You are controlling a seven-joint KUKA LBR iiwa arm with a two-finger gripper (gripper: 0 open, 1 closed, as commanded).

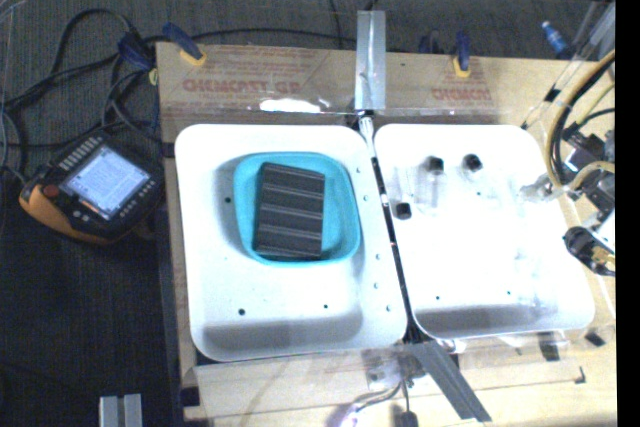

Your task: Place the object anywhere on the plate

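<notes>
A: Dark ridged block [290, 210] sits flat on the blue plate [342, 215], left bin [200, 245].
B: And the gripper [590, 215]?
A: At the far right edge, beside the right bin [500, 255]. Open or closed, I can't tell.

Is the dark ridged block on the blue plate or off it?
On it. The dark ridged block lies flat inside the blue plate, in the left bin.

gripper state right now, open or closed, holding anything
Gripper: cannot be told. The dark ridged object lies on the blue plate in the left bin, with nothing gripping it.
</notes>
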